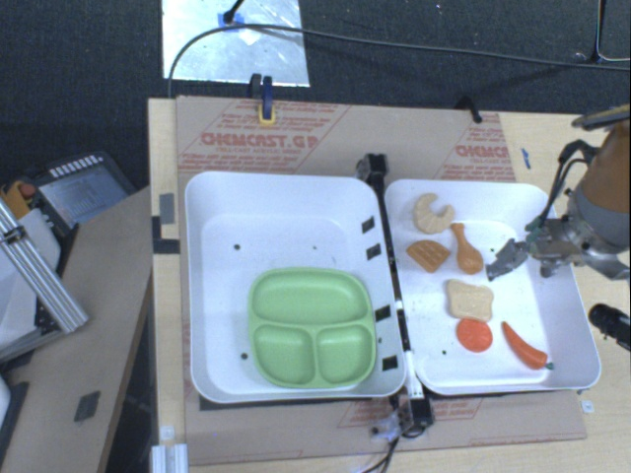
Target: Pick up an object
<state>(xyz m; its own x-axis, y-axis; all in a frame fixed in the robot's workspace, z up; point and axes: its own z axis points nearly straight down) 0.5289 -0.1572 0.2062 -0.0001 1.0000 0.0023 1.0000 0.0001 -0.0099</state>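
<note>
Two shallow white bins sit side by side on the bench. The left bin (212, 215) carries one green divided plate (312, 326) near its front edge, right of centre. The right bin (567, 333) carries six toy foods: a pale croissant-like piece (431, 212) near the back left corner; a drumstick (465, 247) just in front of it; a waffle-like brown piece (428, 255) beside the left wall; a slice of bread (470, 300) at the middle; a red tomato slice (474, 336) just in front of the bread; a red chili pepper (525, 346) toward the front right corner. The gripper (505, 259) hangs over the right bin's middle, right of the drumstick, nothing seen between its fingers; whether the jaws are wide or narrow cannot be told.
</note>
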